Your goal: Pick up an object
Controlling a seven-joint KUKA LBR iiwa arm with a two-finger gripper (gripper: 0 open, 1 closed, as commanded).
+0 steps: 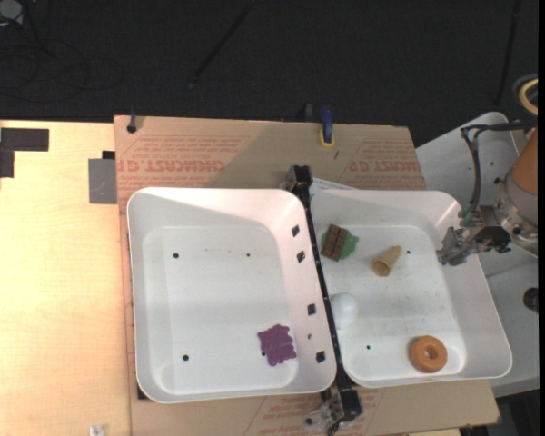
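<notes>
The right bin [477, 289] holds a brown and green block [338, 242], a tan cone [387, 261], an orange ring [428, 353] and a pale white lump [344, 308] by its left wall. A purple piece [277, 343] lies in the left bin [154, 271] near its front right corner. My gripper [455, 246] hangs at the right bin's right edge, to the right of the cone and apart from it. Nothing shows between its fingers.
Both bins rest on a cardboard sheet [209, 157] with a blue clamp [327, 127] at its back edge. A wooden bench top [45, 289] lies to the left. Cables and the arm's wrist [527, 189] crowd the right side.
</notes>
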